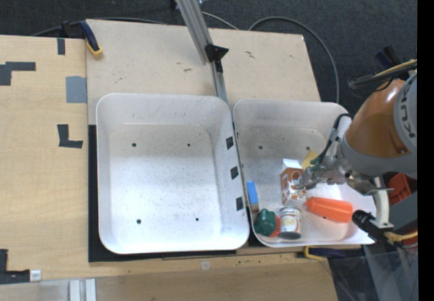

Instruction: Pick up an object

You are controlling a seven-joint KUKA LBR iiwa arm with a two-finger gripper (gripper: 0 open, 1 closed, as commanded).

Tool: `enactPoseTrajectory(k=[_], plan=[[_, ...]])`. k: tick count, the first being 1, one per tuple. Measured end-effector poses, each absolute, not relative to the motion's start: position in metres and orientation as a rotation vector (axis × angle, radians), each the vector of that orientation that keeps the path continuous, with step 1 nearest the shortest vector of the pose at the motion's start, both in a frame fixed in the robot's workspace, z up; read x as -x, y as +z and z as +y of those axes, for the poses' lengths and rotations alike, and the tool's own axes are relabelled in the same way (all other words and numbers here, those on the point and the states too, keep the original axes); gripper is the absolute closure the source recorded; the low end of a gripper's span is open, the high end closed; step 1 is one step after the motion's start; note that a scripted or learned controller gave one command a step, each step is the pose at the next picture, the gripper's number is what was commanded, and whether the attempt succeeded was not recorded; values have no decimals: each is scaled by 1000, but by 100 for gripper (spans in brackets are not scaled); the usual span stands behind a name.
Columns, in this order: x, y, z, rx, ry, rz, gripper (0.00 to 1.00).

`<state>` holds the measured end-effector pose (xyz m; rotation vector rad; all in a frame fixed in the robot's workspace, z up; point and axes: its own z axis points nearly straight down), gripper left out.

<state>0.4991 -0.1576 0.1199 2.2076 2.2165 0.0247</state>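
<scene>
Wooden bench (pixel 169 49) bearing two white bins; objects cluster at five o'clock in the right bin (pixel 271 123). The gripper (pixel 313 174) hangs low over the small carton (pixel 292 183), beside an orange object (pixel 330 209). Nothing appears lifted yet; lifting remains. How its tips stand cannot be told.

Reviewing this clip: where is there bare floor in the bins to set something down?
The left bin shows bare floor wall to wall. In the right bin, the far half is bare; the near end is crowded with the carton, can, green object, orange object.
</scene>
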Motion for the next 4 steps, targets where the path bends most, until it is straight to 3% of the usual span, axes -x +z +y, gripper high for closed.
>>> enactPoseTrajectory(k=[1, 2, 4], plan=[[-503, 165, -150, -2217, 2, 2222, 100], [-503, 218, -150, -2217, 3, 2221, 100], [-534, 225, -44, -2215, 1, 2231, 100]])
